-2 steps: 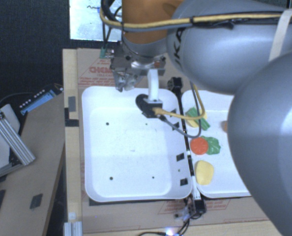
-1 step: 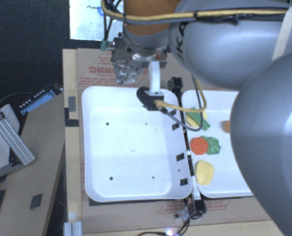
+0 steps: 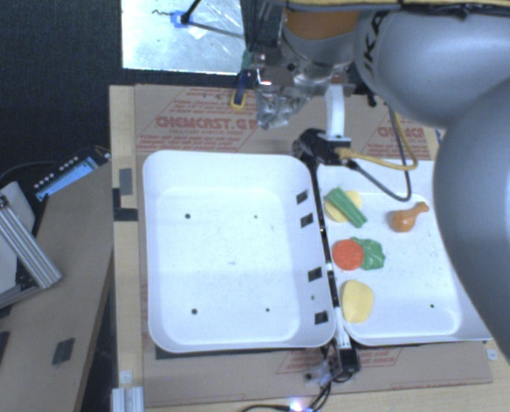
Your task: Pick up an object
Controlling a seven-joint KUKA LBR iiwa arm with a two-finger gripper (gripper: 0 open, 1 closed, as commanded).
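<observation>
My gripper (image 3: 273, 113) hangs over the cardboard behind the two bins, near the back edge of the left bin (image 3: 165, 230). I see no object in it. The right bin (image 3: 427, 307) holds a yellow and green corn piece (image 3: 343, 206), an orange drumstick (image 3: 407, 216), a red tomato with a green leaf (image 3: 358, 254) and a pale yellow piece (image 3: 356, 300). All of them lie in front of the gripper and to its right, well apart from it.
The big grey arm (image 3: 461, 101) covers the right bin's back right corner. A black divider with clips (image 3: 322, 239) runs between the bins. A shiny foil sheet (image 3: 182, 20) lies behind the bench, and metal rails (image 3: 15, 239) stand at the left.
</observation>
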